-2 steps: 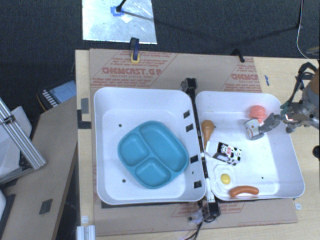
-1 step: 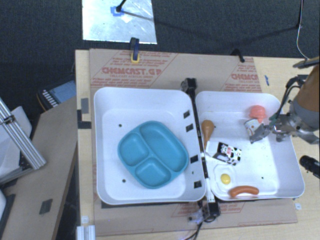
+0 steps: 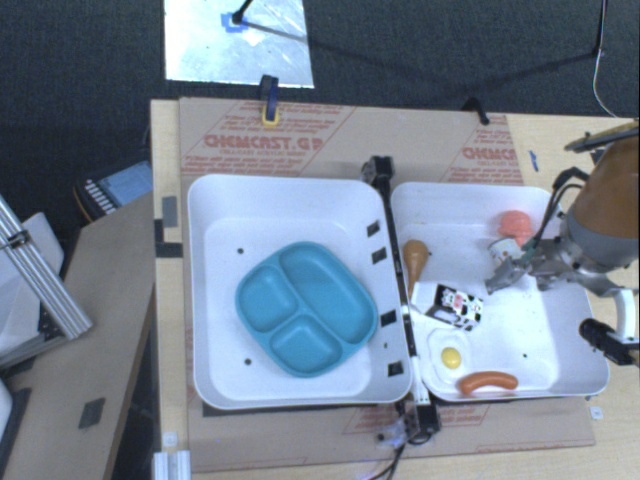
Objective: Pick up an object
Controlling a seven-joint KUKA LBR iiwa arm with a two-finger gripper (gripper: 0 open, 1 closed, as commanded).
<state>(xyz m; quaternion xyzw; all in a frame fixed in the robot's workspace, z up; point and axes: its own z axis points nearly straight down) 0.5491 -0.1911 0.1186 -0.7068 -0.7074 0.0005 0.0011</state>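
1. The gripper (image 3: 503, 273) is down inside the right bin (image 3: 575, 373), pointing leftward from the grey arm (image 3: 605, 218) with its orange band — whether it is spread or closed I cannot tell from this angle, and nothing can be seen held in it.
2. Closest candidate: a pink round object (image 3: 516, 223) just beside and behind the gripper. A black-and-white cow-patterned toy (image 3: 458, 306) lies near, to the front-left.
3. Further out in the same bin: a brown pear-shaped toy (image 3: 414, 259) by the dividing wall, a fried-egg toy (image 3: 449, 354) and a sausage toy (image 3: 487, 380) along the front edge.
4. Progress call — the pick looks not yet made; every object lies on the bin floor. What is left, by my reading: close on one and lift it clear.
5. The left bin (image 3: 220, 268) carries a blue divided plate (image 3: 305, 308), well apart from the gripper.
6. Both bins sit on a cardboard sheet (image 3: 300, 138) on the wooden worktop (image 3: 165, 148); dark carpet (image 3: 80, 58) beyond, with a shiny square panel (image 3: 210, 38) at the back.
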